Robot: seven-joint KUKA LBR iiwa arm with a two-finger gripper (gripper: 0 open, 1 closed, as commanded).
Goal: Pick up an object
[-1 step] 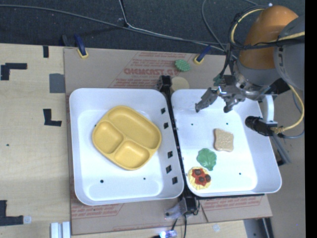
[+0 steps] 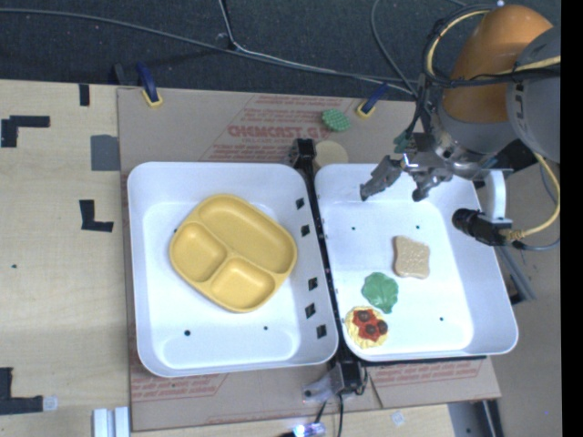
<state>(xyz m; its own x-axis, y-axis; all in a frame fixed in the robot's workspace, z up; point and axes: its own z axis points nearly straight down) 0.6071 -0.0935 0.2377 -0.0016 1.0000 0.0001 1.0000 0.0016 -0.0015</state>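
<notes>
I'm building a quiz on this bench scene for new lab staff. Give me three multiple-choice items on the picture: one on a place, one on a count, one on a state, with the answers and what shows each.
1. Where does the yellow divided plate lie?
A. in the left bin
B. in the right bin
C. on the cardboard outside the bins

2. How many items lie in the right bin?
A. one
B. three
C. five

3. What is the state of the hand?
A. shut on the green piece
B. open with nothing between its fingers
C. pressing on the plate

Answers:
1. A: the plate sits within the left bin.
2. B: a bread slice, a green leafy piece and a small pizza-like piece lie there.
3. B: the hand hangs over the right bin's far end, fingers spread, all three items lying apart from it.
</notes>
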